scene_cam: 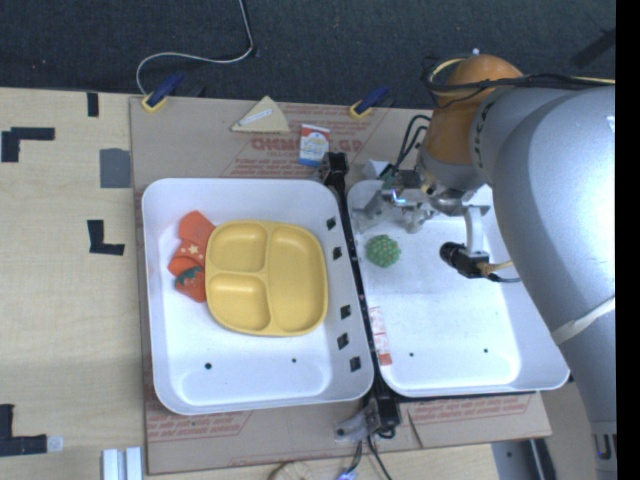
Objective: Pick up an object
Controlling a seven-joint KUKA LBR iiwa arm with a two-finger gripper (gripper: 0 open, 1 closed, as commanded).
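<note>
A small green knobbly ball (383,250) lies in the right white bin (450,348), close to its left wall. My gripper (394,206) hangs over the bin's back left corner, just above and behind the ball, apart from it. Nothing shows in its grasp. In the left bin (250,378) a yellow divided plate (268,276) lies flat. Orange and red toy pieces (190,256) are tucked against the plate's left edge.
The grey arm with its orange band (470,78) covers the right bin's right side. A black divider with clips (345,268) runs between the bins. Behind them on the cardboard stand a small red and white carton (314,145) and a tan wedge (262,116).
</note>
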